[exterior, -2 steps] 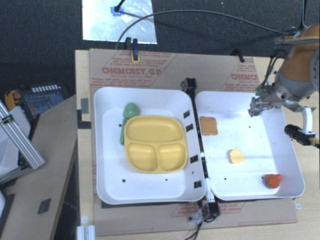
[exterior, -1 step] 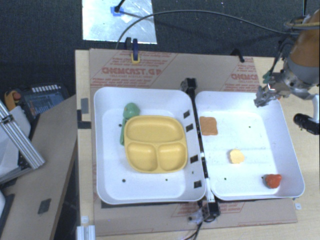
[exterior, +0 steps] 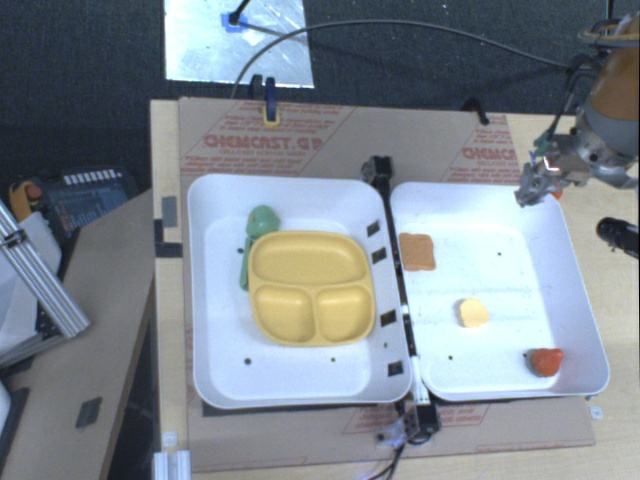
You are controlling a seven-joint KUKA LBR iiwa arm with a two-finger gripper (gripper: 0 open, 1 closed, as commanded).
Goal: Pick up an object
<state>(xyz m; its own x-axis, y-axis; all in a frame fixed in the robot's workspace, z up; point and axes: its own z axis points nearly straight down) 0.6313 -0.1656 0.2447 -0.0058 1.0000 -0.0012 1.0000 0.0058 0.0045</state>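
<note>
Up at the right edge, gripper [exterior: 533, 183] poised over the far right corner of the right bin [exterior: 560, 268], hanging from a grey arm [exterior: 612, 128] with an orange band above the wrist; too small and blurred to tell whether spread or closed, and nothing visibly between the fingertips. Below it, inside the right bin: a flat tan-orange square [exterior: 417, 251] near the far left wall, a small yellow piece [exterior: 473, 313] about mid-floor, and a red-orange lump [exterior: 545, 362] tucked into the near right corner, perhaps a toy tomato. All three well apart from each other and from the gripper.

Across the black clips [exterior: 385, 258] joining the two bins, the left bin [exterior: 215, 348] carrying a yellow divided plate [exterior: 310, 288] with three compartments, lying flat. Just behind and left of it, a green utensil [exterior: 255, 238], its handle running along the plate's left edge.

Under both bins, a sheet of brown cardboard [exterior: 300, 133] printed with red lettering, laid on a pale counter [exterior: 120, 298]. Beyond that, dark speckled floor with a shiny silver sheet [exterior: 235, 28] at the far side, marked with a scrap of blue tape. Thin black cable [exterior: 420, 30] arcing across toward the arm. At far left, an aluminium rail [exterior: 40, 278] and some dark electronics [exterior: 85, 203].
</note>
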